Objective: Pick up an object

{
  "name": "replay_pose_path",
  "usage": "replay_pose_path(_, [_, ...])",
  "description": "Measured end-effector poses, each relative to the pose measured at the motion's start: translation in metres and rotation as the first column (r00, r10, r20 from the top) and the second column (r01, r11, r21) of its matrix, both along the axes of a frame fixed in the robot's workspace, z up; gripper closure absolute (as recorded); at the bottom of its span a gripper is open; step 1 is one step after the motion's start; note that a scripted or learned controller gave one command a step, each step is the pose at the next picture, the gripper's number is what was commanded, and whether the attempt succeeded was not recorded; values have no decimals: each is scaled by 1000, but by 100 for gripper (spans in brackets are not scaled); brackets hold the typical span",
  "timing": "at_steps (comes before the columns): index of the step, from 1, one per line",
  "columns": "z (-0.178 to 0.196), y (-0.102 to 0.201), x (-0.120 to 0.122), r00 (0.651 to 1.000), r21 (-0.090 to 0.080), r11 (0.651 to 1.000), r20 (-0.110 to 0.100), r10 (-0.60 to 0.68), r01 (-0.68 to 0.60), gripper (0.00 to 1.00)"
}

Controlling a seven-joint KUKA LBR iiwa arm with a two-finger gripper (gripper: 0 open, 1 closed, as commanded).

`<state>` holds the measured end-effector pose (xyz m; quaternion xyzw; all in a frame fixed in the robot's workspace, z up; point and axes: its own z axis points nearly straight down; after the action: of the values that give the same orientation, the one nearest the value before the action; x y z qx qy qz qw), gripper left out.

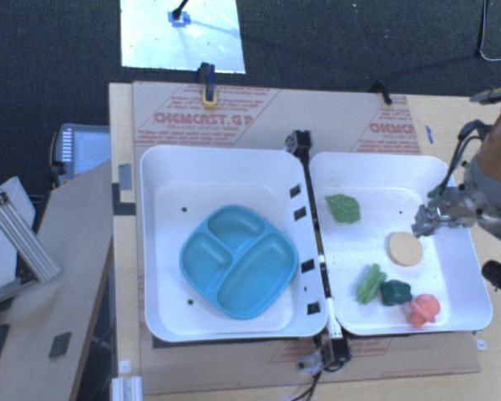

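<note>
- While the arm reaches in from the right, its gripper sits over the right bin, low near that bin's right-hand part.
- Fingers: the tips look dark and small, close together; nothing shows between them. Whether they are parted or closed, I cannot tell at this resolution.
- Nearest object: a round tan disc, lying flat on the bin floor just below and beside the gripper tips. Touching or apart: cannot tell, though the disc appears to rest on the floor.
- Light green leafy piece lies in the upper left part of the right bin, well apart from the gripper.
- Green elongated piece lies tilted in the lower middle of the same bin.
- Dark green chunk lies just beside the elongated piece, on its right; they look to be touching.
- Pink-orange lumpy item lies near the bin's lower right corner, just beside the dark green chunk.
- Left bin holds a blue divided plate with three compartments, lying flat, turned at an angle to the bin walls.
- Both bins sit side by side on a cardboard sheet with red print, joined by black clips along the shared edge.
</note>
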<state>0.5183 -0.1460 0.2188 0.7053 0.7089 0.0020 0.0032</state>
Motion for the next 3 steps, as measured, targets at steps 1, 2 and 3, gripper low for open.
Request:
replay_pose_path(1, [37, 0, 2, 1000, 0, 1000, -1, 0, 0, 100])
replay_pose_path(2, [25, 57, 7, 1000, 3, 1000, -4, 5, -5, 100])
replay_pose_path(3, [13, 114, 14, 1000, 3, 1000, -6, 5, -5, 100])
